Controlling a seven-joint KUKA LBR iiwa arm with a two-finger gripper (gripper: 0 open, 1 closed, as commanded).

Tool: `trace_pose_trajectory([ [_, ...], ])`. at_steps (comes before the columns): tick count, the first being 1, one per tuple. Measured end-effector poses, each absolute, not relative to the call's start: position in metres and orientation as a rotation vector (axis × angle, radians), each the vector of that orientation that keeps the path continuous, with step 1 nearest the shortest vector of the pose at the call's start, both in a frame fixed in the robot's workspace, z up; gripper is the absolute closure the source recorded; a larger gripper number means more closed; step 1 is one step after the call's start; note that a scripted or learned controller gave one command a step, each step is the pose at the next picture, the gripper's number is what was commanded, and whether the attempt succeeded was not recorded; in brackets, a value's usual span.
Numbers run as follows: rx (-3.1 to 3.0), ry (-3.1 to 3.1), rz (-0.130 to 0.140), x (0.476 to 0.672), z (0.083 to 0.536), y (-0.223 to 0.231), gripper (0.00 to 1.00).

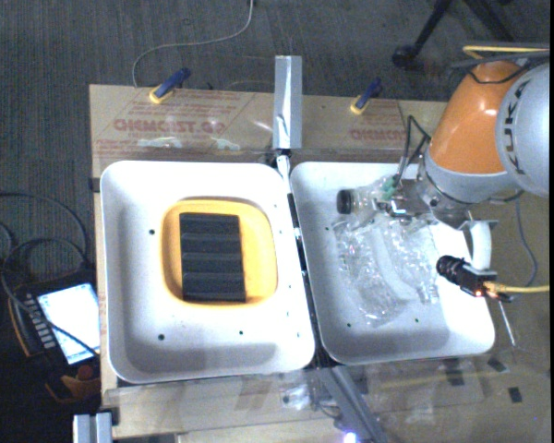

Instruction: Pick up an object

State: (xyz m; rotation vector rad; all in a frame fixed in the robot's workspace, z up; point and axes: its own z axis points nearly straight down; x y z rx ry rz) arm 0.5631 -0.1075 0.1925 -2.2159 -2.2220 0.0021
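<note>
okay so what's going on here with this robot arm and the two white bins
A grey and orange robot arm reaches in from the right over the right bin. Its pincer sits near the bin's upper part, close to a clear plastic bottle with a dark cap and crumpled clear plastic. Whether it has gripped anything cannot be told. The left bin holds a yellow tray with a black ridged block, which nothing is touching.

Robot lab: clamped bench (212, 123), cables (37, 220).
</note>
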Motion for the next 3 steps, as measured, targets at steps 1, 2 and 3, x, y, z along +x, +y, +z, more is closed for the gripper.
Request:
trace_pose_trajectory([
  [1,-2.274,-2.155,-0.002,0.58,0.114,-0.218,0.0],
  [2,-2.165,-2.233,0.049,0.657,0.146,-0.179,0.0],
  [3,-1.947,-2.398,0.046,0.656,0.099,-0.217,0.0],
])
